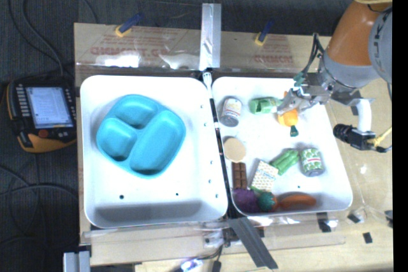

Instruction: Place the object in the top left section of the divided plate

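The blue divided plate (pixel 140 134) lies in the left bin (pixel 95 200), and its top left section (pixel 135 109) holds nothing. My gripper (pixel 292 106) is over the upper right part of the right bin (pixel 331 137). A small orange toy (pixel 288 117) with a dark green tip (pixel 294 131) sits right at the gripper's lower end, partly covered by it. Whether it is lifted off the bin floor I cannot tell.
The right bin also holds a silver can (pixel 230 110), a green piece (pixel 261 105), a tan disc (pixel 234 149), a chocolate bar (pixel 239 174), a white packet (pixel 265 175), green pods (pixel 285 160), a green can (pixel 312 161), purple grapes (pixel 247 199) and an orange-red piece (pixel 296 200).
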Robot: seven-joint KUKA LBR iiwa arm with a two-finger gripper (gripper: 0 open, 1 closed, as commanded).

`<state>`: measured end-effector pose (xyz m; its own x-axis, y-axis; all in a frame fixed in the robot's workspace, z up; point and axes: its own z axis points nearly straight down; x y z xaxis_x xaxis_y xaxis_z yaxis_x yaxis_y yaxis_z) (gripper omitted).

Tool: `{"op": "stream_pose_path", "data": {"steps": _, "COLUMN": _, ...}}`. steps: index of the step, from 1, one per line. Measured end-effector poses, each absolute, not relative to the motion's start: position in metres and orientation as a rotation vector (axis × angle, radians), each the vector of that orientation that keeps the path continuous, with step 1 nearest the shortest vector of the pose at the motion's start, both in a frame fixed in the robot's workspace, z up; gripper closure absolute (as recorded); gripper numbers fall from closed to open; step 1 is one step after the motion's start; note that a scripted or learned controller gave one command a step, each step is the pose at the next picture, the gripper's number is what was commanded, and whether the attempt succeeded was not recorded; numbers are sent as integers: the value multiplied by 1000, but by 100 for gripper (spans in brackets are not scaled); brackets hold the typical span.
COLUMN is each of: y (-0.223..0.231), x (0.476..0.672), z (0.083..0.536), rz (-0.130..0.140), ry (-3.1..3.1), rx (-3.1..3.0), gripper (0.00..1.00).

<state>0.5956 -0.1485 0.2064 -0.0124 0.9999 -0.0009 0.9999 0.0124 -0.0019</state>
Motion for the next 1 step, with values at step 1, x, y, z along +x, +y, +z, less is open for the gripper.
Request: {"op": "stream_pose_path", "data": {"steps": 1, "y": -101, "x": 663, "z": 93, "rz": 31, "ry": -1864, "rx": -2510, "gripper": 100}}
